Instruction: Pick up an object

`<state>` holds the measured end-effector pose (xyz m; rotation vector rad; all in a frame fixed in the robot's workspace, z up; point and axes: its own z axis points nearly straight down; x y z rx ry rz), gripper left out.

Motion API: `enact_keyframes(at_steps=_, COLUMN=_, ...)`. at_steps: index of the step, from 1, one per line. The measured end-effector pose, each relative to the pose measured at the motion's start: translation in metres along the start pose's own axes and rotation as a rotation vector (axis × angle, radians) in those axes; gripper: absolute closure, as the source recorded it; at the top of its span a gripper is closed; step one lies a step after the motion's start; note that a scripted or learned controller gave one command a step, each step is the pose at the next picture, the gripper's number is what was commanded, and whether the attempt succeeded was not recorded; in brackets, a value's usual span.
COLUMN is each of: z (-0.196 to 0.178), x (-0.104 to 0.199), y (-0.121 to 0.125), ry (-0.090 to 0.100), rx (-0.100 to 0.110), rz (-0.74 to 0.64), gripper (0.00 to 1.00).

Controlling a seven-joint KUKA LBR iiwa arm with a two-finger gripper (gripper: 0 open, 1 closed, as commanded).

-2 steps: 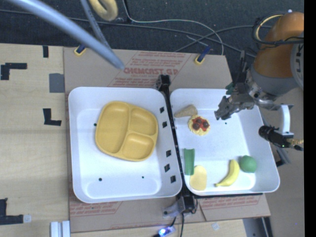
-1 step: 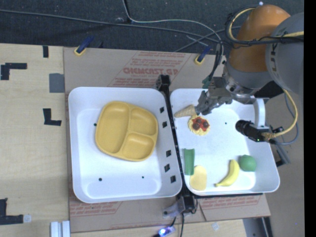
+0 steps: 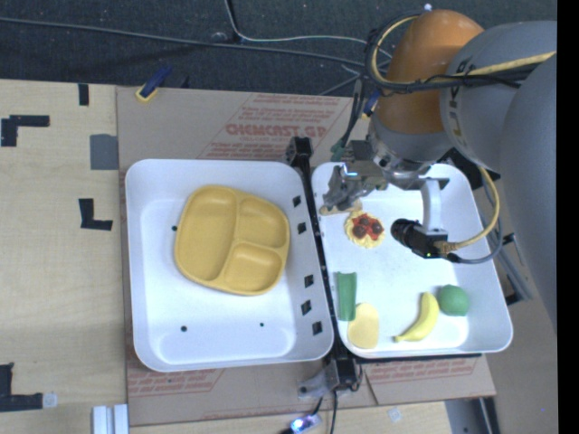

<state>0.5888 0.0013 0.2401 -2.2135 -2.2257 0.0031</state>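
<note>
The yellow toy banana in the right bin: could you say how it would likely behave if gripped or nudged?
The curved yellow toy banana looks like smooth moulded plastic, so probably stiff, light and somewhat slippery. Its curve means it may pivot or rock when pushed. It lies close to the round green toy, so a nudge could knock that too.
</note>
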Motion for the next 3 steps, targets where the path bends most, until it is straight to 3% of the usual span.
enact_keyframes(at_steps=1, z=0.016, x=0.053, y=0.016, ry=0.0, rx=-0.001, rz=-0.001, gripper=1.0)
enact_keyframes(at_steps=2, z=0.012, x=0.098, y=0.048, ry=0.001, rx=-0.003, rz=0.0, gripper=1.0)
enact_keyframes(at_steps=3, z=0.012, x=0.095, y=0.047, ry=-0.001, rx=-0.001, rz=0.003, gripper=0.0)
